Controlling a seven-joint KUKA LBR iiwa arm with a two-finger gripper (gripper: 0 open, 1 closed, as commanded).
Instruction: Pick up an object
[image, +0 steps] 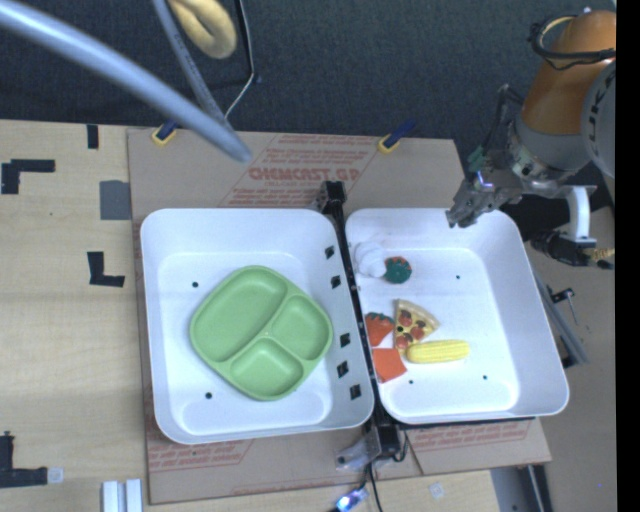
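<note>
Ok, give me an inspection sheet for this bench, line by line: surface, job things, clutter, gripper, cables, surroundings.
Surface: cardboard sheet under two white bins, left bin and right bin, side by side.
Job's things: in the right bin, pizza slice, corn cob, orange piece, small green-red ball, white item. In the left bin, a green divided plate.
Clutter: nothing seen.
Gripper: gripper above the right bin's far right corner, nothing visibly held.
Cables: thin dark cable at the top; wires at the front clamp.
Surroundings: wooden bench top with black tape marks.
</note>
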